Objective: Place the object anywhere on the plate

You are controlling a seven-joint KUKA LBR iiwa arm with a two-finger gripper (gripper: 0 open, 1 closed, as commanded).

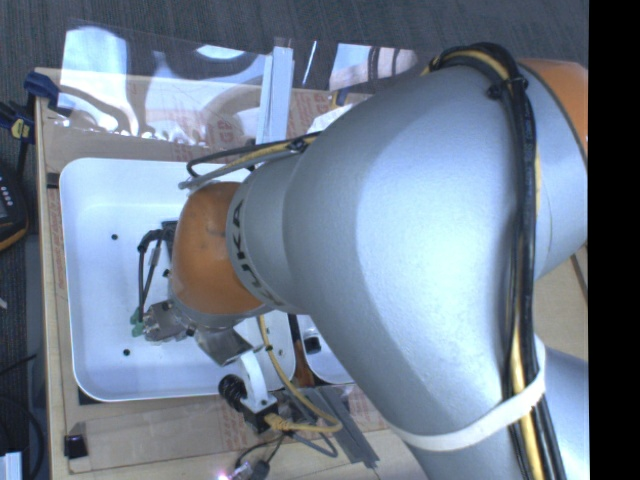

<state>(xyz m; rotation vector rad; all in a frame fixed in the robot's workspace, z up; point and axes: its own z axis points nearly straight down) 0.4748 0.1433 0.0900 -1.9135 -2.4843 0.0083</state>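
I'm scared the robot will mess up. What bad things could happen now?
The big grey arm covers most of both bins, so the plate and object stay hidden from the camera; a miss could go unnoticed. The loose black cables hang low over the left bin and might snag as the arm moves.

The grey arm [400, 258] sweeps in from three o'clock and covers most of the desk [150, 423]. Its orange band [205, 253] hangs over the left white bin [90, 268]. The tool [155, 323] sits low at about eight o'clock inside that bin, cables [150, 263] looping beside it.
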